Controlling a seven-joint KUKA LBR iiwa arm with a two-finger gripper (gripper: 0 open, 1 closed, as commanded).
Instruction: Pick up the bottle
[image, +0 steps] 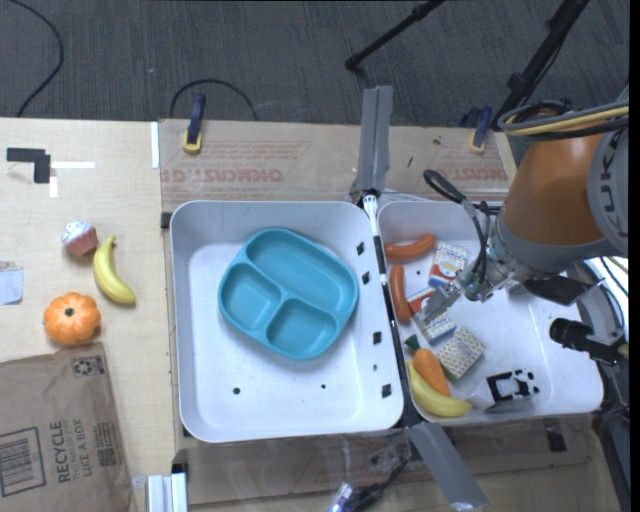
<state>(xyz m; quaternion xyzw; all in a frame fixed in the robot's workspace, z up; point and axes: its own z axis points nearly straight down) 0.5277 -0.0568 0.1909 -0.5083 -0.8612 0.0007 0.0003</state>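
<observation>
My gripper (458, 293) hangs low over the left half of the right bin (560, 400), reaching in from the right below the orange band (560, 190). It sits over a cluster of small items: a colourful packet (449, 262), a red and blue piece (440, 290) and a small grey labelled object (438, 326). I cannot tell which of these is the bottle. Nothing is visibly lifted.
Also in the right bin are two sausages (412, 247), a speckled sponge (459, 352), a carrot (431, 370), a banana (438, 402) and a black-and-white piece (511, 386). The left bin (200, 380) holds a blue divided plate (290, 292). Toy food lies on the bench at left.
</observation>
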